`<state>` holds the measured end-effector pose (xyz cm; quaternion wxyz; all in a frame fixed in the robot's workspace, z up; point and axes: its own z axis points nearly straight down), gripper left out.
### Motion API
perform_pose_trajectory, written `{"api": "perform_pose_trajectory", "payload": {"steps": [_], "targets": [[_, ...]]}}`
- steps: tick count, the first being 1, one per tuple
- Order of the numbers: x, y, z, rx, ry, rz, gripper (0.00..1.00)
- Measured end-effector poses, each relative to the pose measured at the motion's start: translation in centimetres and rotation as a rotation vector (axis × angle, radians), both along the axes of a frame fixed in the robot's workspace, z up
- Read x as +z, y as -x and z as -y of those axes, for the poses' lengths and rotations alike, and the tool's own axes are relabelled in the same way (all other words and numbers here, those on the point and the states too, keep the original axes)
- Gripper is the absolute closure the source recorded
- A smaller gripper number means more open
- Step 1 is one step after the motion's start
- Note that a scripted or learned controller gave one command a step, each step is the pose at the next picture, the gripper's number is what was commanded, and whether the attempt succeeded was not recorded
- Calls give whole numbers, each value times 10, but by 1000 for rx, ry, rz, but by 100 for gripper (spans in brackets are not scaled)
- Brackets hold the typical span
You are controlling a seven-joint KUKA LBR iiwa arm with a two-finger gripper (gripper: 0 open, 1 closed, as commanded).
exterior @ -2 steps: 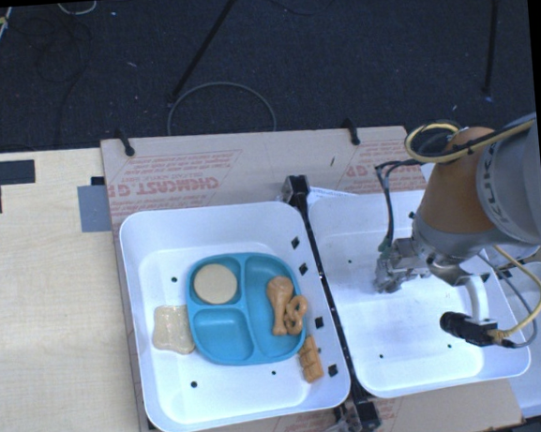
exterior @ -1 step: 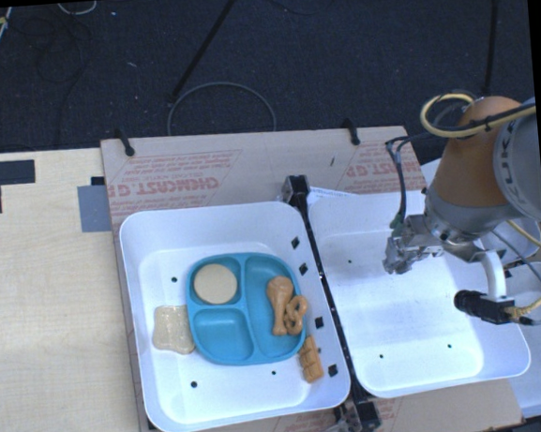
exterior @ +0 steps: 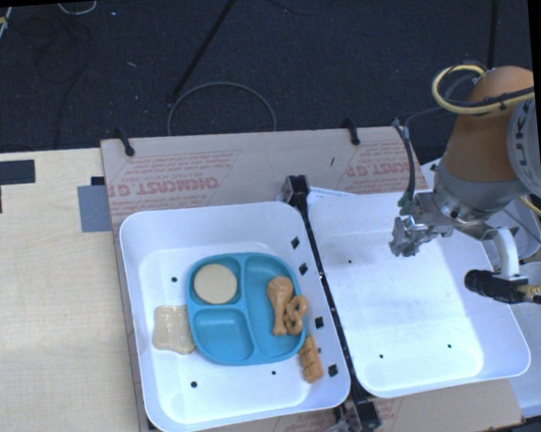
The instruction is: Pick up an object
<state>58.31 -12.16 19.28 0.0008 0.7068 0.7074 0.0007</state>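
**Arm over the right bin, food pieces all in the left**

From the overhead camera I see both white bins side by side on the bench. The arm comes in from the right, its orange band high above the grey wrist, and the gripper hangs over the upper part of the right bin, near that bin's far wall. From this slant I cannot tell how the pincer stands; it is small and dark against the white floor, and I see nothing caught in it. A dark fitting with a white bracket juts from the arm over the right bin's right wall.

Everything I could pick lies in the left bin. A blue divided tray sits in the middle of that bin's floor. In its upper left compartment rests a round tan disc, like a flat bun. In the right-hand compartment lies a tan pretzel-like piece, stretched along the compartment. Just beside the tray's left edge, on the bin floor, is a pale bread-like slice, touching or nearly touching the tray. Near the tray's lower right corner, close to the divider between the bins, lies a small orange-brown stick-shaped piece.

The gripper is well apart from all of these, with the black divider clip strip between it and them.
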Motion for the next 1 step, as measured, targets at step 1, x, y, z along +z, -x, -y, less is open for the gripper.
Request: {"api": "perform_pose_trajectory", "payload": {"steps": [1], "targets": [[62,4,4,0,1,2,100]]}}
